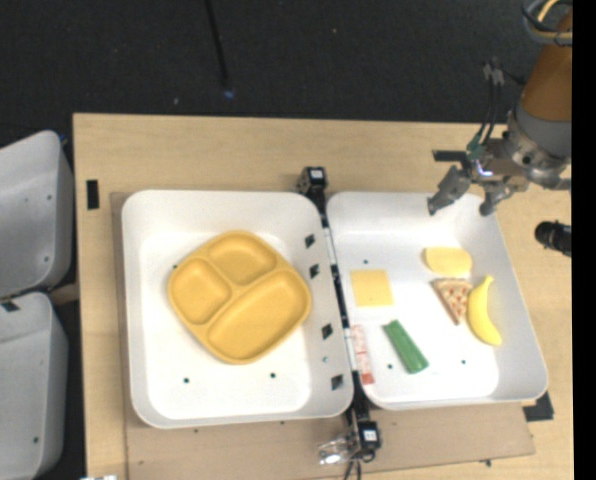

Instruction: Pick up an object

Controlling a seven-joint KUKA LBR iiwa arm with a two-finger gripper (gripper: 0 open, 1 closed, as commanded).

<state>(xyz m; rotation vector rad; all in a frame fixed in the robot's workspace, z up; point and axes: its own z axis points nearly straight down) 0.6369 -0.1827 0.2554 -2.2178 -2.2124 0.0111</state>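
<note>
While the arm (pixel 548 88) reaches in from the upper right of the frame, its gripper (pixel 470 197) hangs over the top edge of the right bin (pixel 378 218), fingers spread apart with nothing between them. One dark fingertip (pixel 440 204) points down-left, the other sits to its right, near the bin's upper right corner.

Down in that bin, the pickings are laid out below the gripper. Nearest is a pale yellow rounded piece (pixel 447 260), a little lower in the frame and apart from the fingers. Just under it lies a pizza slice (pixel 454 297), and touching that slice's right side is a banana (pixel 485 311), curving toward the bin's right wall. Further left, a yellow square slice (pixel 371 289) lies flat near the middle divider, and a green stick (pixel 405 346) lies tilted below it, toward the lower part of the bin. All of these are on the bin floor, well clear of the gripper.

Over in the left bin (pixel 148 388), a yellow divided plate (pixel 240 295) sits at the centre, tilted in the frame. Both bins rest side by side on the tan worktop (pixel 228 148).
</note>
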